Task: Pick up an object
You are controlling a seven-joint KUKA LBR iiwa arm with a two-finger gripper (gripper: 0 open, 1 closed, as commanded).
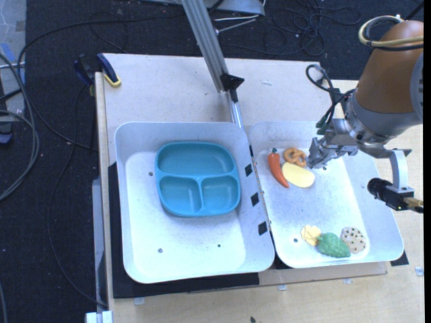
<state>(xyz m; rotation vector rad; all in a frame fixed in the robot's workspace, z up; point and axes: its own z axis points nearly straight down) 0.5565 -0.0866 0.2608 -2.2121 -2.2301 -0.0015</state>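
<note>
Gripper (318, 157), its state impossible to tell, hangs right of centre over the right bin (377, 200), just beside a pale yellow toy food piece (298, 175) that is likely light, rigid and slippery, best pinched across its narrow width.

A blue divided tray (199, 178) is seen lying in the left white bin (135, 247). Both bins are carried by a pale desk (161, 86). A metal pole (205, 36) slants across the desk's far side. Black cables (40, 133) are spread over the dark floor (47, 261).
</note>
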